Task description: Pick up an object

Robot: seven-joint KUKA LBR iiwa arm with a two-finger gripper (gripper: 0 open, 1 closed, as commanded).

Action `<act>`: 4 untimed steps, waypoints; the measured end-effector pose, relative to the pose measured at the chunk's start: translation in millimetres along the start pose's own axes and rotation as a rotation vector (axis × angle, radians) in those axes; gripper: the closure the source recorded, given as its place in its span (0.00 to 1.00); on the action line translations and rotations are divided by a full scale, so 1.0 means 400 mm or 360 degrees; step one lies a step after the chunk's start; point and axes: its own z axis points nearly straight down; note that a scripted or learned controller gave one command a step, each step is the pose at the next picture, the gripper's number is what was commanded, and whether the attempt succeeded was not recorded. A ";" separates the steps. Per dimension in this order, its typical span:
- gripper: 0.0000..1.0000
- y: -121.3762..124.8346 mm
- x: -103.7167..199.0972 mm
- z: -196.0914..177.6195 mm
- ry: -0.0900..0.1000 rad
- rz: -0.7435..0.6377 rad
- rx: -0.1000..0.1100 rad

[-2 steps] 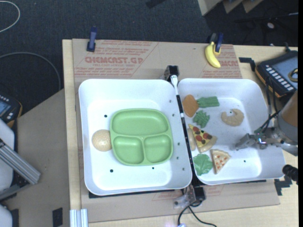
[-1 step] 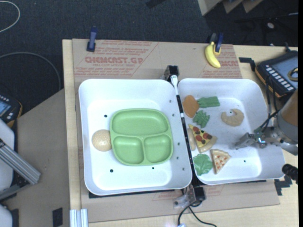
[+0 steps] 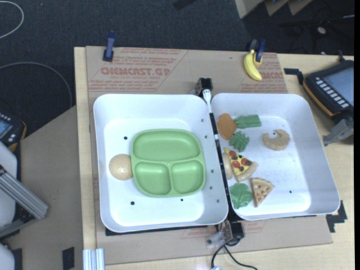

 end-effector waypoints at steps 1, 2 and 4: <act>0.00 0.026 0.021 -0.596 -0.0001 -0.0001 -0.0004; 0.00 -0.010 0.166 -0.018 0.0024 0.0000 0.0057; 1.00 -0.010 0.328 0.281 0.0012 0.0004 0.0025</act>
